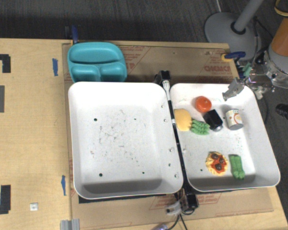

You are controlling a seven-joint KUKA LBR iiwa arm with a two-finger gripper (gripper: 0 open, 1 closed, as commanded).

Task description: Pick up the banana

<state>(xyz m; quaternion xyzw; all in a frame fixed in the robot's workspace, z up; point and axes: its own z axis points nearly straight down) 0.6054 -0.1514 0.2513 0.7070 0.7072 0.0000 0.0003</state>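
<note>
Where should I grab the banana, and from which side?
Probably across the middle of the banana, coming straight down from above. It lies flat in the right bin, long axis running away from the camera. Close the fingers across its short width; the green toy touches its lower right, so stay above that end.

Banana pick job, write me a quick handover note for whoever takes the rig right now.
Gripper: over the far right corner of the right bin, nothing seen between its fingers; whether they are open or shut is unclear.
Banana: lying in the right bin near its left wall, beside the leafy green piece, apart from the gripper.
Also in that bin: orange ball, black block, small can, pizza slice, green pickle.
Done: nothing yet; the banana is not lifted.
Left: move the gripper over the banana, grasp, lift.
</note>
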